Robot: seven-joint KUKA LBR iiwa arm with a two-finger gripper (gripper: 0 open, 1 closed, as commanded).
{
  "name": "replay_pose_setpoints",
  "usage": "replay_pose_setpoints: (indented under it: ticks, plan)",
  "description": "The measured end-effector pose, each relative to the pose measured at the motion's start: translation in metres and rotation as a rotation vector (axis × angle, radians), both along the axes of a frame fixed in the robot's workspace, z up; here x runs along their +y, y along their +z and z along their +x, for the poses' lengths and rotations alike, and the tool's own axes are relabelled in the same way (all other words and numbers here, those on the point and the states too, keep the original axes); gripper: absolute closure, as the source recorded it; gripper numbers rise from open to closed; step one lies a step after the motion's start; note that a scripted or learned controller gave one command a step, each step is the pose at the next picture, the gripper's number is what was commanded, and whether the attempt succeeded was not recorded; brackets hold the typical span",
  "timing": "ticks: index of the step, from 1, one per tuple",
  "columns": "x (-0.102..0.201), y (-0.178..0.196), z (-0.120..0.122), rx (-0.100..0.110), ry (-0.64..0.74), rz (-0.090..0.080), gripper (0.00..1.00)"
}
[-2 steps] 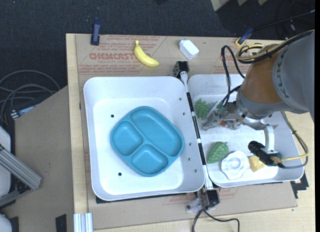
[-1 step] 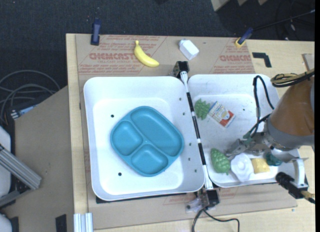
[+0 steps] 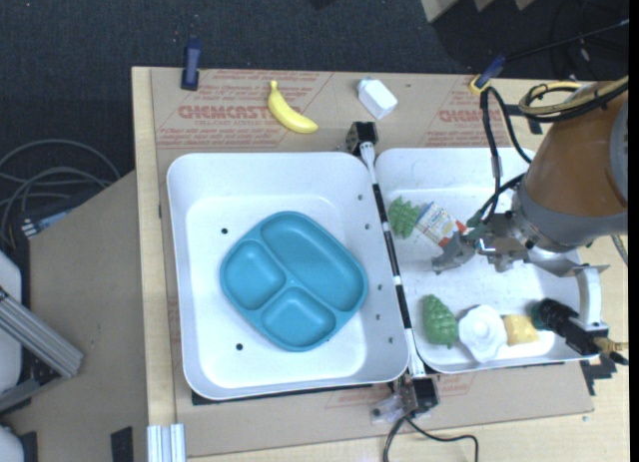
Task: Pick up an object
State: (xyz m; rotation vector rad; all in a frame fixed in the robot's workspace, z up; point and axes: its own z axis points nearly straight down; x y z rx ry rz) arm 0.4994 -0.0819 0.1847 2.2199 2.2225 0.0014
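**Arm low over the right bin, nothing in hand yet**

While the worktop (image 3: 250, 111) carries both bins side by side, the two are loaded very differently; the left bin (image 3: 200, 191) holds a single blue divided tray (image 3: 292, 278) lying flat near its middle, probably too broad for a two-finger grab; the right bin (image 3: 439, 166) holds the small things, so it is the likelier place for a pick. The grey and orange arm (image 3: 579, 176) reaches in from the right and hangs over that right bin; its gripper (image 3: 451, 253) points toward the bin's left side, and the fingers look spread apart with nothing between them, though they are small and dark here. Just beside them, up and to the left, lie a small printed packet (image 3: 435, 221) and a green leafy toy (image 3: 403, 216), close together; these seem the nearest candidates. Along the bin's front edge sit another green toy (image 3: 438, 320), a white bottle (image 3: 482, 332) touching it, and a small yellow piece (image 3: 519, 328). Outside the bins, on the worktop's far edge, rest a banana (image 3: 289, 111) and a small white block (image 3: 376, 98), well out of the way.
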Motion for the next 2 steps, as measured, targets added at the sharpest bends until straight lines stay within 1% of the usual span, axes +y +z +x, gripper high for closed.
replay_pose_setpoints:
  ticks: [1, 2]
  plan:
    - [-0.072, -0.033, 0.035, -0.001, -0.001, -0.002, 0.0]
    - [-0.029, -0.101, 0.085, 0.0, 0.0, -0.001, 0.0]
